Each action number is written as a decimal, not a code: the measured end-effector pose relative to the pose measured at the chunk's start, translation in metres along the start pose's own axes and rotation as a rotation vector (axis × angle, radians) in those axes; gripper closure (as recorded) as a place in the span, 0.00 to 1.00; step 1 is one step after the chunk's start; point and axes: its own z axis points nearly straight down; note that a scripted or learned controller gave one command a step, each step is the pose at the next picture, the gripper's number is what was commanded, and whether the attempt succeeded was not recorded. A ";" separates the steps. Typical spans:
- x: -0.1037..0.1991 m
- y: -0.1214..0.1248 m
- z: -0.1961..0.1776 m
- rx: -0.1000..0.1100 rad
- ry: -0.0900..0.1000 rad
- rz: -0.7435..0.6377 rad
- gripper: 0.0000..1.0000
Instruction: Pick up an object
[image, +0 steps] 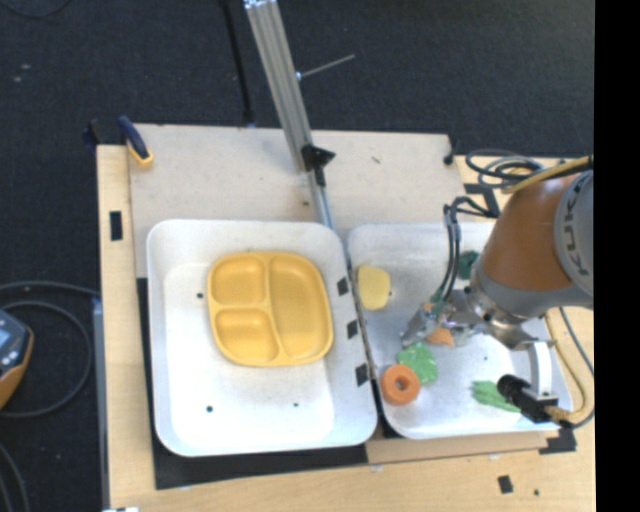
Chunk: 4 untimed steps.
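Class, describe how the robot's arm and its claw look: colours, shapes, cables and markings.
The arm is bulky and rounded, with a wide orange band and a grey section bearing dark lettering. Dark cables loop beside it. The claw is small and metallic grey.

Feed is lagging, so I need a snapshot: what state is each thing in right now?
Yellow divided plate: upright in left bin, compartments bare.
Pale yellow piece: lying free in right bin.
Orange ring: flat, touching green leafy piece.
Green piece: lying free.
Gripper: low over right bin.
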 end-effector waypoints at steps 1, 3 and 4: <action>-0.001 0.000 0.053 0.001 0.001 0.000 0.00; 0.000 0.013 -0.016 -0.009 -0.001 -0.003 1.00; -0.001 0.014 -0.059 -0.009 -0.001 -0.004 1.00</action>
